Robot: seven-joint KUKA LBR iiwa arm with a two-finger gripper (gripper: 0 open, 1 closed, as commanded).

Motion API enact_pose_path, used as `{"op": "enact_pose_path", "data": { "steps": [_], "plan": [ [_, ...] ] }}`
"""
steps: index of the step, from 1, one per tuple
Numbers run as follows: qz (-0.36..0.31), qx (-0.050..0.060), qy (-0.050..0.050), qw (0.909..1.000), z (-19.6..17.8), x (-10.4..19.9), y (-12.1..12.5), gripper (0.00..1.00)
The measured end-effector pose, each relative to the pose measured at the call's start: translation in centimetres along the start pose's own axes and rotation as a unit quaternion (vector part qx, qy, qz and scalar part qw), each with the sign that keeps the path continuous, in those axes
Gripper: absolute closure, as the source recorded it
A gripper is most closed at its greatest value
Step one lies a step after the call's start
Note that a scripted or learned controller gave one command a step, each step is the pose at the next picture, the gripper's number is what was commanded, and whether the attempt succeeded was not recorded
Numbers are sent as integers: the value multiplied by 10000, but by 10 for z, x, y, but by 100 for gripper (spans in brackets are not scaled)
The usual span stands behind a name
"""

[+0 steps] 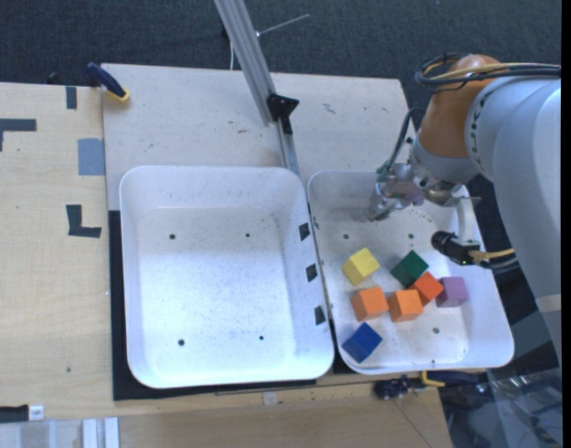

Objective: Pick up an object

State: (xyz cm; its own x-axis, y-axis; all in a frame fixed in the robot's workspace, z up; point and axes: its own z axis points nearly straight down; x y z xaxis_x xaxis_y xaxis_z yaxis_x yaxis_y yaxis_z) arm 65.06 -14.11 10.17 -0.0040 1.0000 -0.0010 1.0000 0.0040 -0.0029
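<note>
Several small cubes lie in the right bin (472,348): a yellow cube (361,265), a green cube (410,269), two orange cubes (369,302) (406,304), a red-orange cube (428,287), a purple cube (452,291) and a blue cube (362,341). My gripper (386,203) hangs over the bare far part of the right bin, above and behind the cubes and apart from them. Nothing shows between its fingers.
The left bin (136,250) stands beside the right bin. A metal pole (248,45) slants down from the top to the gap between the bins. A blue and yellow tool (108,82) lies on the bench at the far left.
</note>
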Motion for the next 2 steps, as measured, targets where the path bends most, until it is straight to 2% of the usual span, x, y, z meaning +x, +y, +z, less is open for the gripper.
{"op": "enact_pose_path", "data": {
  "steps": [1, 2],
  "plan": [
    [15, -28, 5, 10000, -52, 3, -9, 100],
    [6, -42, 2, 10000, -104, 9, 0, 100]
  ]
}}
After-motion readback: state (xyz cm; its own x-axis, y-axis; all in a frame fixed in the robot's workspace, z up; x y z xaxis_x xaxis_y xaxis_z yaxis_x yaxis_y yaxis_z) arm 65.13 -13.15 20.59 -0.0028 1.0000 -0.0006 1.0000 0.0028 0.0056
